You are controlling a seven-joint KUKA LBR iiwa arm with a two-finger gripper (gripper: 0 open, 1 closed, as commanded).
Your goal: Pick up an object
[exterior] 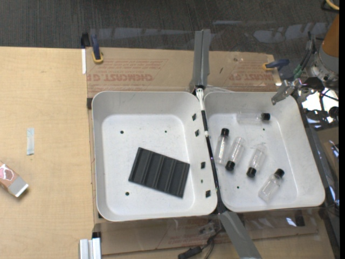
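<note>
From my console: gripper [284,92], fingers apparently parted though blurred, hangs at the right bin [302,201] far corner; nearest vial [253,117] lies just left, crosswise

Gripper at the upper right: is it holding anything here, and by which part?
Nothing is held. The gripper sits at the right bin's upper right corner, apart from the small bottles lying inside.

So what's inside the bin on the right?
The right bin holds five small clear bottles with black caps, such as one bottle near its left wall. All lie on their sides. Whether the bottles contain anything is too small to tell.
</note>
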